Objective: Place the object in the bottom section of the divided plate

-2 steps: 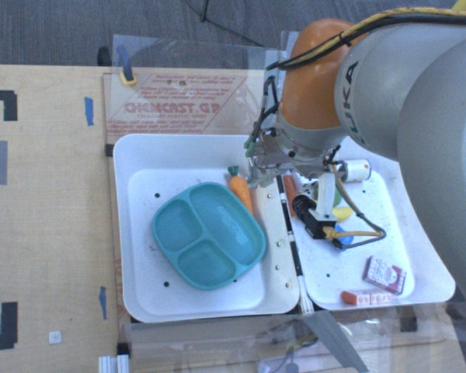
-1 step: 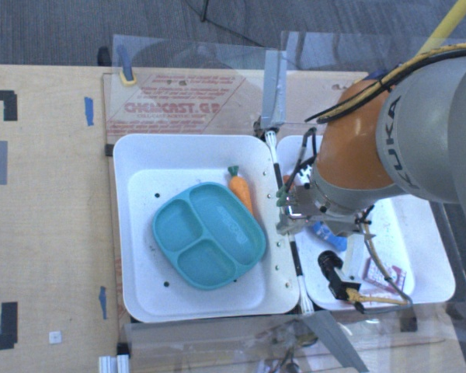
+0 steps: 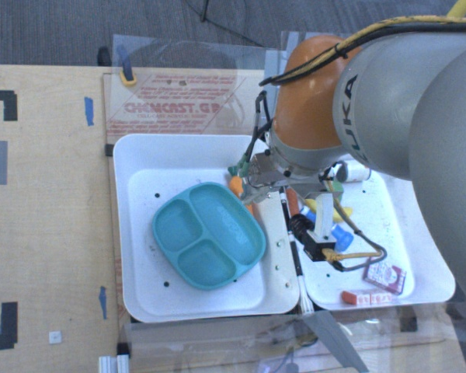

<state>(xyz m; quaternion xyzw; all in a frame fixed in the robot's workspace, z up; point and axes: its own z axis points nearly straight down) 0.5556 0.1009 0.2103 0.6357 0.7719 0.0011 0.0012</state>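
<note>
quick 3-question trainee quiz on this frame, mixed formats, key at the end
1. True or false: the teal divided plate lies in the left white bin.
2. How many sections does the plate have? A) two B) three C) four
3. Fill in: the pink packet lies in the ____ white bin.

Key: 1 true. 2 B. 3 right; it sits near that bin's front edge, beside a small red block.

Grey carpet floor point(image 3: 78, 14) beyond pale wooden bench point(image 3: 39, 231).
</note>
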